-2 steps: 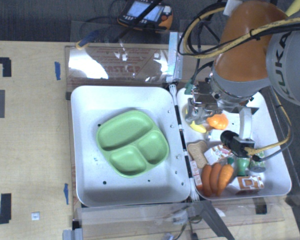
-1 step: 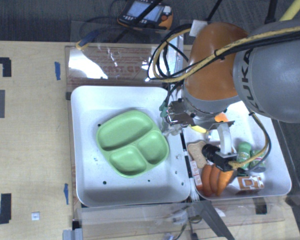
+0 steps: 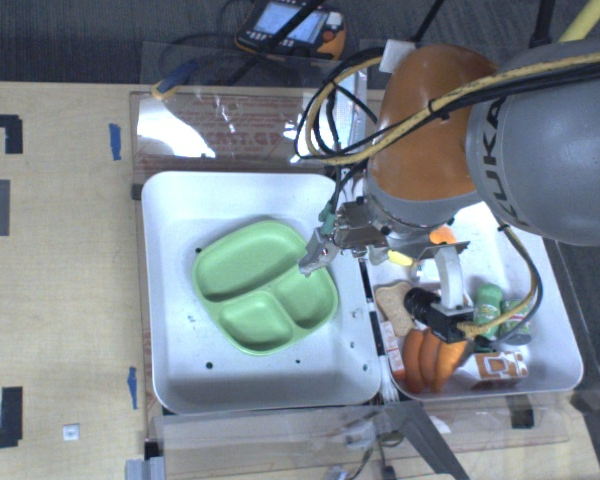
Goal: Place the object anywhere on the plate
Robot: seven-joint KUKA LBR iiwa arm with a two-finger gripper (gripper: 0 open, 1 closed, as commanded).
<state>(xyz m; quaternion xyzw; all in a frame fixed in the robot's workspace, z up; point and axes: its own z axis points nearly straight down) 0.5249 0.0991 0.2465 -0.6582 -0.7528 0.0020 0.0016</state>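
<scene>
The worktop (image 3: 60,268) carries two white bins. The left bin (image 3: 180,368) lies below and to the left of the end effector (image 3: 318,253), the right bin (image 3: 550,358) to its right. The green divided plate (image 3: 250,268) sits just left of the end effector, whose tip hangs over the plate's right rim. The toy carrot (image 3: 430,360) lies in the right bin, lower right of it. Whether anything is held I cannot tell. Likely the placing step; next, release over the plate.
</scene>
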